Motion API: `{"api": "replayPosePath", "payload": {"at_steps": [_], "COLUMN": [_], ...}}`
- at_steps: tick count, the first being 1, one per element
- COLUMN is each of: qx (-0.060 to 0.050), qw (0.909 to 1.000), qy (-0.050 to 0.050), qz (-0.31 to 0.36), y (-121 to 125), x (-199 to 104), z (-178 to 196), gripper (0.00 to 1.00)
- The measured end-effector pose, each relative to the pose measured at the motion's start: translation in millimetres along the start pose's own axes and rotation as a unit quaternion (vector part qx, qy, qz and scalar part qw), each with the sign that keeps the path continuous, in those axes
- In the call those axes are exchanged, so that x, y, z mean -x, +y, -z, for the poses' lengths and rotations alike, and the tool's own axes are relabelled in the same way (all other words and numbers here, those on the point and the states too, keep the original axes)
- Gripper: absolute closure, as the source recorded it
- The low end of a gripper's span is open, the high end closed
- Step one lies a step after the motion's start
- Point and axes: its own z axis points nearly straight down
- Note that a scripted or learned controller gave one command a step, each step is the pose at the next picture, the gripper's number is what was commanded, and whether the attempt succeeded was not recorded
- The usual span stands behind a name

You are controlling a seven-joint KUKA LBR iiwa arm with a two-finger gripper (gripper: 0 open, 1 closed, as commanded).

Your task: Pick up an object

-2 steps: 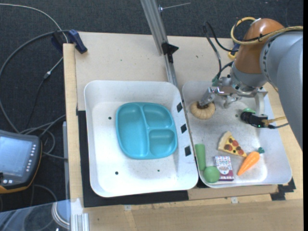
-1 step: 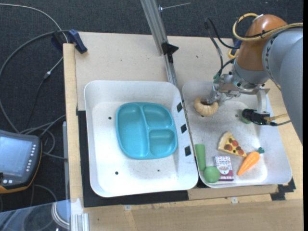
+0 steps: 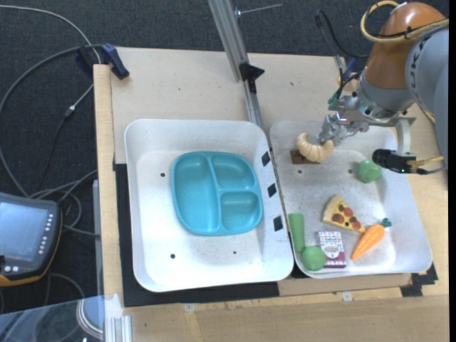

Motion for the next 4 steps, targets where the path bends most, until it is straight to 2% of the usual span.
{"api": "replayPosePath", "payload": {"at_steps": [1, 2, 4], "qx": [0.001, -0.004, -0.005], "qw": [1.0, 1.0, 1.0], "qy": [0.0, 0.002, 0.002], "qz": [0.001, 0.002, 0.003], "y": [2.4, -27.2, -79.9], "x": [-0.1, -49.1, -139.8], "z": [55.3, 70.4, 92.0], "gripper": [1.0, 1.0, 1.0]}}
